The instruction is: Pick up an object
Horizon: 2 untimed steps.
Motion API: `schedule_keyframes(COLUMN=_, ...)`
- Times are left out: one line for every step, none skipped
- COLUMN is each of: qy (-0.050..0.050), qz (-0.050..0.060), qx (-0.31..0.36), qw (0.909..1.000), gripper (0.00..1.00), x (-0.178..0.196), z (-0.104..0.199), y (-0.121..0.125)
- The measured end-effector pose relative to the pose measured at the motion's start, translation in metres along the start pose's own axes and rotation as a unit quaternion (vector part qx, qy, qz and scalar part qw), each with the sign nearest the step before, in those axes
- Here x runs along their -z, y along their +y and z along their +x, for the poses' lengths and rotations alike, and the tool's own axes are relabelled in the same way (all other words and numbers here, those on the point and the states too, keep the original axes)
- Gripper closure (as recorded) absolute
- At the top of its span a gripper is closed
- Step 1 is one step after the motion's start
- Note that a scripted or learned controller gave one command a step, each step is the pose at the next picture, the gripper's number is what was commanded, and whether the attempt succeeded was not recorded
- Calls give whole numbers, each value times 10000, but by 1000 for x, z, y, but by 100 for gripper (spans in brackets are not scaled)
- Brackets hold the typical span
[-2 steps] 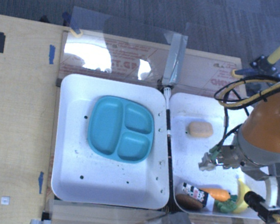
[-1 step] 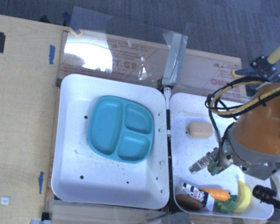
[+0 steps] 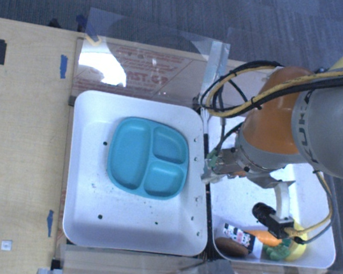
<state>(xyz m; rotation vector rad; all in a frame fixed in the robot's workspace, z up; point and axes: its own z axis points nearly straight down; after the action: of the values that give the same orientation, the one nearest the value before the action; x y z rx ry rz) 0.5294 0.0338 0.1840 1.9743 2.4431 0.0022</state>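
Observation:
My gripper [image 3: 220, 166] hangs below the orange-banded wrist, over the left edge of the right bin [image 3: 326, 219], close to the wall between the two bins. Several small things lie bunched along the front of the right bin: a brown oval piece [image 3: 230, 246], a small black-and-white box [image 3: 238, 235], an orange carrot-like piece [image 3: 263, 237], a green piece [image 3: 276, 253] and a yellow banana-like piece [image 3: 296, 251]. The gripper is up and to the left of this cluster, apart from it. The arm covers much of the right bin.
A blue divided plate [image 3: 149, 157] lies in the middle of the left bin [image 3: 83, 203]. A clear plastic sheet [image 3: 143, 70] stands behind the bins. The wooden bench [image 3: 9, 140] stretches to the left.

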Motion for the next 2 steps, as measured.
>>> schedule_keyframes(qy=-29, qz=-51, qx=1771, qw=9842, gripper=100, x=129, z=-49, y=29)
schedule_keyframes(qy=3, qz=44, qx=-916, qw=9958, gripper=100, x=1, z=-28, y=-9)
